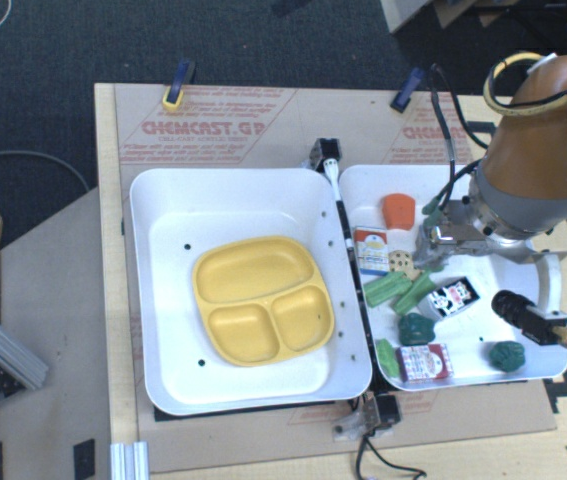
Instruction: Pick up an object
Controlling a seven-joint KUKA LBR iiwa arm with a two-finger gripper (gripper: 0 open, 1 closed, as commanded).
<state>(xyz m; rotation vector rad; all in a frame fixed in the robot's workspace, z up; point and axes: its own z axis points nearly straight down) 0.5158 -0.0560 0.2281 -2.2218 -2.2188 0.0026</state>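
green blocks (399,290), two long pieces lying crossed in the right bin (538,373), are seen in the camera view just below and to the left of the gripper (435,248). their long axes run at a slant, from lower left up toward upper right, so the upper ends point almost at the tool. the gripper is seen low over the bin's middle, beneath the grey wrist and the orange band, and whether it is spread or pressed together cannot be told, since the metal parts are blurred against the white floor. nothing is seen pinched in it.

around that spot other candidates are found: a small dice-like cube (400,262) just beside the gripper on its left, a blue-and-white carton (371,251) beyond that against the bin's left wall, an orange cup (398,211) farther up, and a black-and-white box (453,297) just below. the coming move is judged to turn on a short shift down and left, with the fingers set across the blocks' slant rather than along it. the yellow divided plate (262,299) is seen well apart in the left bin (163,208).
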